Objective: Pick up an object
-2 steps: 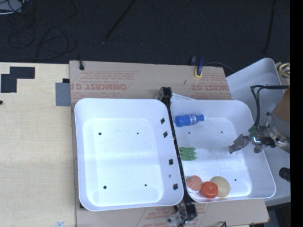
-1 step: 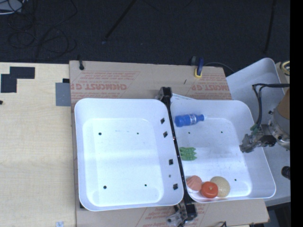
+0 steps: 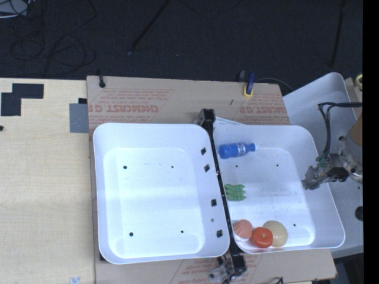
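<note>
white bins sit side by side. the right bin [image 3: 323,218] holds a blue bottle [image 3: 236,150], a green toy [image 3: 235,192] and round things in its near corner. the gripper [image 3: 314,178] hangs over its right wall, holding nothing, likely ready to reach.

Cardboard sheet [image 3: 148,102] under white bins [image 3: 106,141]

Robotics lab, white bins [image 3: 112,141], loose cables [image 3: 35,46]

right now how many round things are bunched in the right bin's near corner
3, touching at the near left corner of the right bin: a pinkish piece, a red one, a cream one. More might hide beneath.
</note>
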